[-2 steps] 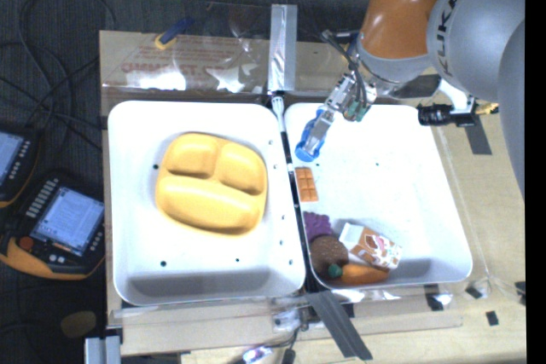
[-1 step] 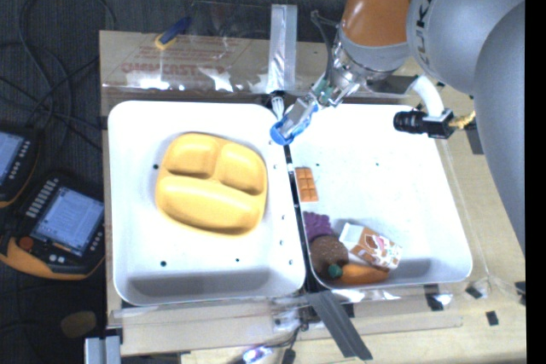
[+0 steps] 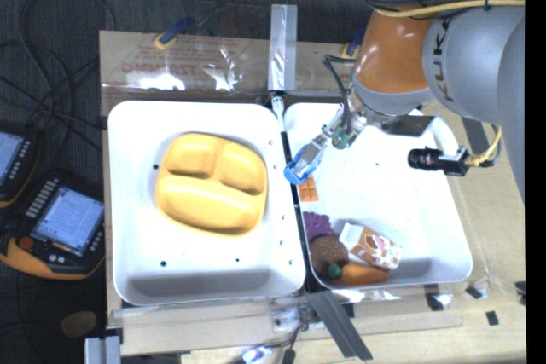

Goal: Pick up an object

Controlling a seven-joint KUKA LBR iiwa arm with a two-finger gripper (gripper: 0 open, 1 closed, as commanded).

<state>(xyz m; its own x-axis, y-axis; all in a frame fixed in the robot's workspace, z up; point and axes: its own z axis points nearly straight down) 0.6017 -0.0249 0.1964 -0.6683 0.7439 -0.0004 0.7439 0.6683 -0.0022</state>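
Note:
My gripper (image 3: 338, 134) hangs below the orange wrist band over the upper left part of the right bin (image 3: 426, 209). A slim grey piece with a blue end (image 3: 299, 169) slants down-left from it to the divider between the bins; whether it is gripped is unclear. Just beneath the blue end lies a small orange item (image 3: 309, 187). At the right bin's front left corner sit a purple object (image 3: 317, 224), a brown ball (image 3: 327, 251), an orange carrot-like piece (image 3: 364, 274) and a white and orange packet (image 3: 372, 248).
The left bin (image 3: 136, 268) holds a large yellow sectioned tray (image 3: 212, 182). A black cylinder (image 3: 435, 158) juts from the arm over the right bin's far right side. Clear plastic and tape lie on the bench behind the bins. Handheld devices sit on the floor at far left.

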